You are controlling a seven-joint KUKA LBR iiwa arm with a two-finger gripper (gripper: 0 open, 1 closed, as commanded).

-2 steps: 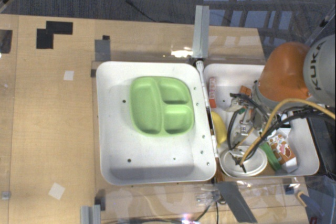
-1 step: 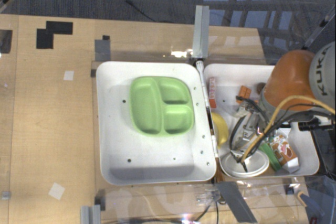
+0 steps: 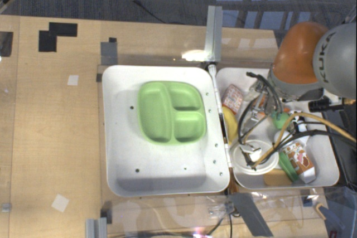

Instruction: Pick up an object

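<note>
- My arm (image 3: 312, 58) is hanging over the right bin (image 3: 332, 167), gripper (image 3: 261, 120) buried in cables, so honestly can't tell its state.
- Targets are all down there: white bowl (image 3: 254, 159), snack packet (image 3: 233, 98), carton (image 3: 300, 160).
- I'd drop straight onto 1 item, away from the bin wall.
- Left bin (image 3: 120, 175) has the green divided plate (image 3: 170, 112).

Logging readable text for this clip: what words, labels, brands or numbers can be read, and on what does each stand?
"KU": black letters on the grey arm, at the right edge; the rest of the word is cut off.
Red and white packet in the right bin: print too blurred to read.
Green and white carton in the same bin: picture and print too small to read.
</note>
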